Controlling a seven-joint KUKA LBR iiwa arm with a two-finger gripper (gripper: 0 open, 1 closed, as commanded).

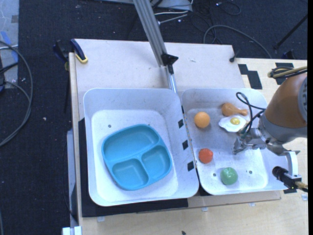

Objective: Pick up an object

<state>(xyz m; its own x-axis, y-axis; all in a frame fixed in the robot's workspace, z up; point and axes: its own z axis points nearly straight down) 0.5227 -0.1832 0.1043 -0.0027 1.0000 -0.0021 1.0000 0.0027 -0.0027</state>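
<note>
Camera view: gripper (pixel 240 146) hanging in the right bin (pixel 254 182).
Fried egg (pixel 232 123) lying just beyond its fingers; grip state unclear.

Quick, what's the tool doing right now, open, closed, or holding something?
Tool: low in the right bin, just below the fried egg; open or closed cannot be told, and nothing is seen held.

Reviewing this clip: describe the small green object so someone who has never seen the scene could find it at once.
Start at the right-hand shallow white bin, the one the grey arm reaches into. Along its near edge lies a small round green ball-like object, just right of a small red round one. It is the only green thing in the bin; its neighbours are red, orange or a white fried-egg toy.
</note>
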